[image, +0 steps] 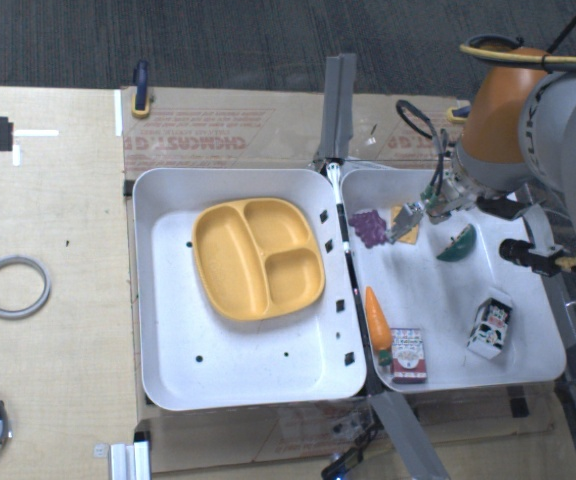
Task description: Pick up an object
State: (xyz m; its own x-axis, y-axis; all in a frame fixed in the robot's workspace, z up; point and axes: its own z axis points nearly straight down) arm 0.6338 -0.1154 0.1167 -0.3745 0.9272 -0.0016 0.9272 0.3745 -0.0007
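Two shallow white bins are seen side by side on the bench, the left bin [158,298] and the right bin [528,353], with a grey divider running between them. The grey arm [558,118], banded in orange above the wrist, is reached in from the right, and its gripper [408,224] is lowered into the far left corner of the right bin. How far the tool is spread cannot be told, since its tip is small and seen against clutter; nothing is clearly seen held by it. The tip is placed just beside a purple bunch of grapes [369,227] and appears to touch or overlap a small yellow piece [401,213], though contact cannot be confirmed. A dark green curved object [457,247] is found near the tip, on its right. Along the left wall of the same bin an orange carrot [376,317] is laid, and a small red box [408,355] is set just beside it at the near edge. A black-and-white carton [489,327] is placed well apart from these, toward the bin's near right. The left bin is occupied by a yellow divided plate [258,258]. On the bench to the left, a grey tape ring [14,286] is laid.
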